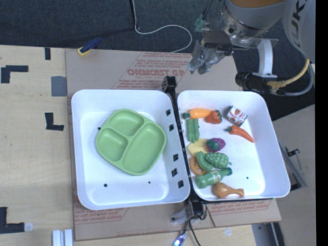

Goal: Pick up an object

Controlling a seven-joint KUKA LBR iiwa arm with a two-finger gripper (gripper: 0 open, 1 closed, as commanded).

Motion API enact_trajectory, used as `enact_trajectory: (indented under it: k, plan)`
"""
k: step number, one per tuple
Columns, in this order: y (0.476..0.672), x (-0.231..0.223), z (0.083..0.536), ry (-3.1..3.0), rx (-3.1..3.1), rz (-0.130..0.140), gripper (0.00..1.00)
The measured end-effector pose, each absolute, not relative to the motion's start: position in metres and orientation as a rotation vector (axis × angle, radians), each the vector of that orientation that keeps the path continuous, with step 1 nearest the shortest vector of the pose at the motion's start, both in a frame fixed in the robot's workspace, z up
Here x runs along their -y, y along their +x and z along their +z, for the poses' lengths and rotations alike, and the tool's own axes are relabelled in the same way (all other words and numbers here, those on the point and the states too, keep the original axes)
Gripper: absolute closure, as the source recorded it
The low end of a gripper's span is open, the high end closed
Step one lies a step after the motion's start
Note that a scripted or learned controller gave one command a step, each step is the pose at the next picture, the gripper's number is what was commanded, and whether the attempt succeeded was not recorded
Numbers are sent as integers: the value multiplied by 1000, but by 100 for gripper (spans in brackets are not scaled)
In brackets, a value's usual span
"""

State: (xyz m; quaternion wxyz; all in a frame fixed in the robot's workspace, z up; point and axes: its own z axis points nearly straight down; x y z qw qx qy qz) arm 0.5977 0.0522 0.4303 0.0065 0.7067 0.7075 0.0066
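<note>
Claw point(204, 64): metal two-finger, raised behind the bins, empty; finger spread not discernible. Below it, right shallow white plastic bin point(271, 137): heaped plastic toy food point(211, 160). Lower left: green sectioned plastic plate point(131, 142). Risk: crowded pieces, likely slipped grasp. Cardboard lettering reversed, unreadable.

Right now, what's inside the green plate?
The green plate in the left bin has three sections, all showing bare green. What lies under the plate is covered.
</note>
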Motion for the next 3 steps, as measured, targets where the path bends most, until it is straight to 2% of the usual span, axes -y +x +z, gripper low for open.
enact_trajectory:
  k: [1, 2, 3]
  plan:
    - [536, -32, 261, 2234, -2228, -27, 100]
    - [509, -21, 426, 2212, -2215, 21, 100]
    - [483, -78, 449, 2212, -2230, 4, 100]
